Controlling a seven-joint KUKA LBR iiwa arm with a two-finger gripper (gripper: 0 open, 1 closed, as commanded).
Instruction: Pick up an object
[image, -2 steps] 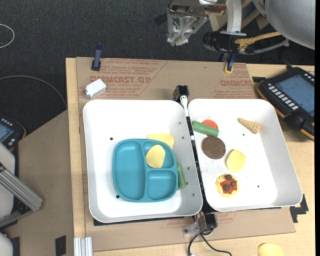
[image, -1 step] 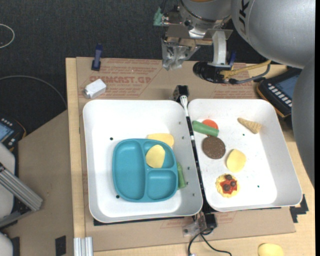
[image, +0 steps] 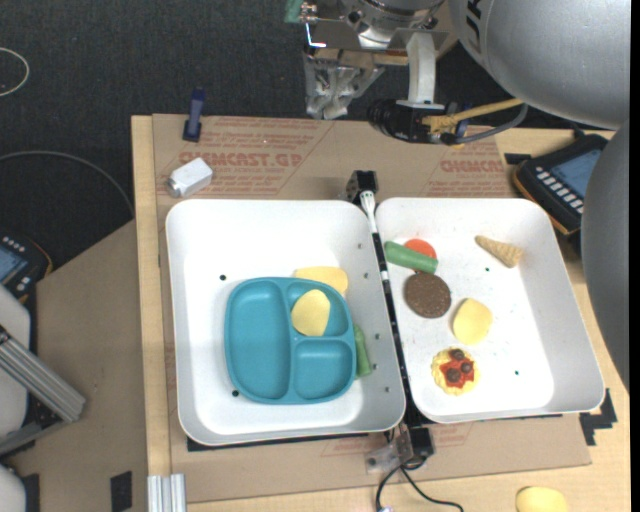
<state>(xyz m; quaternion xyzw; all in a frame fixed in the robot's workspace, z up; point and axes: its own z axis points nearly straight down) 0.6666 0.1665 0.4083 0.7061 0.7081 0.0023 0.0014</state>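
1. Nearest in the right bin (image: 560, 300) lies a small pizza-like toy (image: 454, 370), flat and low. Judgement: a flat piece gives the fingers little to close on, so a grasp may skid over it.
2. Just beyond it sit a yellow chip-like piece (image: 472, 321) and a brown round cookie (image: 428, 295), close together. Judgement: a descent between them could nudge one while missing the other.
3. Farther still, a green pod-shaped toy (image: 411, 256) overlaps an orange piece (image: 421, 245), near the wall between the bins. Judgement: the wall may block a finger, or both pieces could be caught at once.
4. A cone-shaped toy (image: 500, 250) lies apart at the far right, the clearest target.
5. In the left bin (image: 200, 300), a blue divided tray (image: 270, 345) holds a yellow slice (image: 311, 312); another yellow piece (image: 322, 279) rests at the tray's far edge. Judgement: the tray rim could foul a pick.
6. Farthest off, the gripper (image: 335, 95) hangs high beyond the bins, over the cardboard bench top (image: 260, 150), holding nothing. I cannot tell how wide it is spread.
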